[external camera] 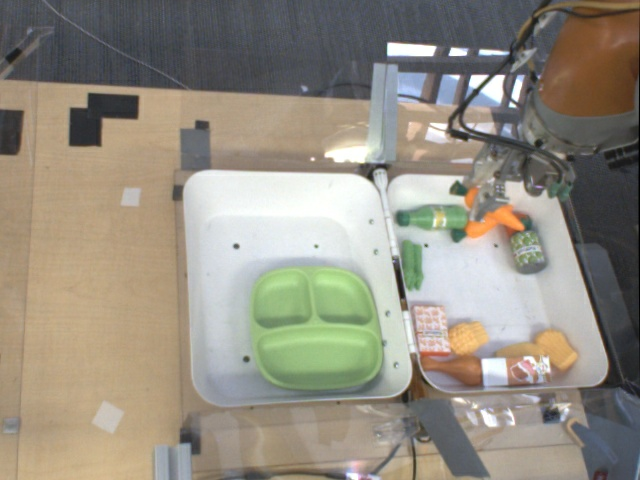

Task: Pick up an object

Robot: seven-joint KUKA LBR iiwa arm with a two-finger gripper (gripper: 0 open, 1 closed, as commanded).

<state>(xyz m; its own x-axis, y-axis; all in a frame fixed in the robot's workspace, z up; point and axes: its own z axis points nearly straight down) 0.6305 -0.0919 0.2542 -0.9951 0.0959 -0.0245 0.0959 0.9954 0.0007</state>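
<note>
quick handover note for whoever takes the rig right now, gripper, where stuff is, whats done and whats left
Gripper: low in the right bin, at the carrot by the green bottle; grip state unclear.
Also in that bin: dark can, green pod, small box, brown bottle.
Left bin: green divided plate.
Done: approach. Left: grasp and lift an object.

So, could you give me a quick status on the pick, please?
Gripper low over right bin, at orange carrot. Grasp unconfirmed. Green bottle and can crowd it.
</note>
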